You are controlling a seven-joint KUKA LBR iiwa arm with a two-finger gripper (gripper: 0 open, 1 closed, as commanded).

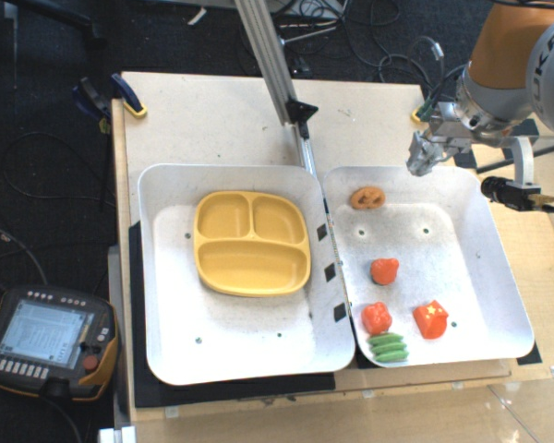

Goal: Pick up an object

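The right bin (pixel 480 247) holds several small food items: a brown pretzel-like piece (pixel 367 197) near its back left, a red piece (pixel 384 270) in the middle, a red strawberry-like piece (pixel 377 317) and a red pepper-like piece (pixel 430 319) toward the front, and a green pea pod (pixel 388 346) at the front rim. My gripper (pixel 421 159) hangs above the back rim of the right bin, right of and behind the brown piece, apart from every item. Nothing shows between its tips.
The left bin (pixel 166 275) carries a yellow divided plate (pixel 252 244). A slanted metal pole (pixel 270 53) crosses above the bench behind the bins. A teach pendant (pixel 46 340) lies off the bench at the lower left. Cables lie behind the bench.
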